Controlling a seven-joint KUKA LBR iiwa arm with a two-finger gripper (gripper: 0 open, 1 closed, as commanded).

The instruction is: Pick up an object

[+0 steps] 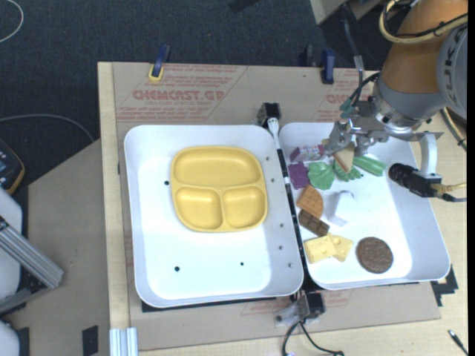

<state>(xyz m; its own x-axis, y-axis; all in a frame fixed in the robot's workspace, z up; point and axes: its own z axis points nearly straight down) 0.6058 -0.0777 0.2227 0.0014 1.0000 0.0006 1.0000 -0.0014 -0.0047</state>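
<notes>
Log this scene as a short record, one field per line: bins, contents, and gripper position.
left bin: holds a yellow divided tray
right bin: holds small toy food pieces
far pieces: purple piece, green pieces
near pieces: yellow cheese wedge, round brown patty, brown slice
gripper: low over the far end of the right bin, by the green pieces
grasp: cannot tell

Around the yellow tray [219, 186] the left bin's floor lies open; right of it, toys [320, 199] crowd the right bin [415, 228].
</notes>
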